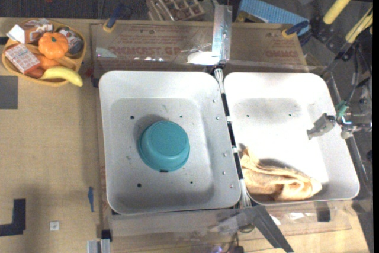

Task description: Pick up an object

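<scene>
The cloth (278,178), a crumpled tan rag, lies below and to the left of the gripper (323,125), bunched along the near wall of the right bin (284,89). It looks light and limp, so it should give under the fingers and drape once lifted. The raised folds in the middle of the heap seem the best place to pinch, since a flat edge would likely slip out from a two-finger grip.

The bowl (164,145), teal and turned upside down, sits well to the left of the gripper in the middle of the left bin (112,98). It appears stiff, smooth and rounded. With its rim down against the bin floor, there is little to catch, and the dome would probably slide out of a squeeze. It is judged the harder pick of the two.

The gripper hangs over the right part of the right bin, near its right wall, apart from the cloth. Nothing shows between its fingers. Whether they stand apart or together cannot be told at this size and angle.
</scene>
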